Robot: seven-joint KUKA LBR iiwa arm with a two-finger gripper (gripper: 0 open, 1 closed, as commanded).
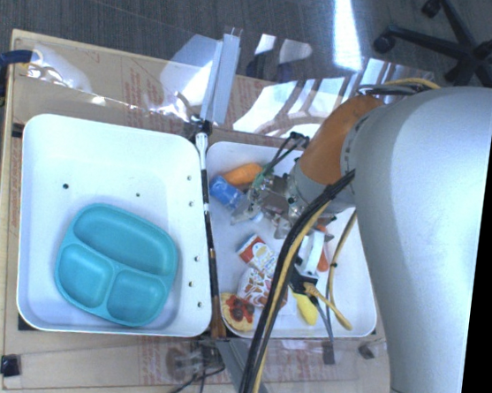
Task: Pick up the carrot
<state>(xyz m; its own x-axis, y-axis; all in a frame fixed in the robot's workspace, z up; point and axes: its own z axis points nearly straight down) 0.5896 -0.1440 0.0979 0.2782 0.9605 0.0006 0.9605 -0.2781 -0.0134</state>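
The carrot is a short orange piece lying near the back left corner of the right bin. My gripper hangs low in that bin just right of and in front of the carrot, close beside it. A blue object lies just in front of the carrot, at the gripper's left. The wrist with its orange band covers the bin's back right part.
The left bin holds a teal divided plate. In the right bin lie a red and white packet, a pizza slice at the front edge and a yellow piece. Cables trail down across the right bin.
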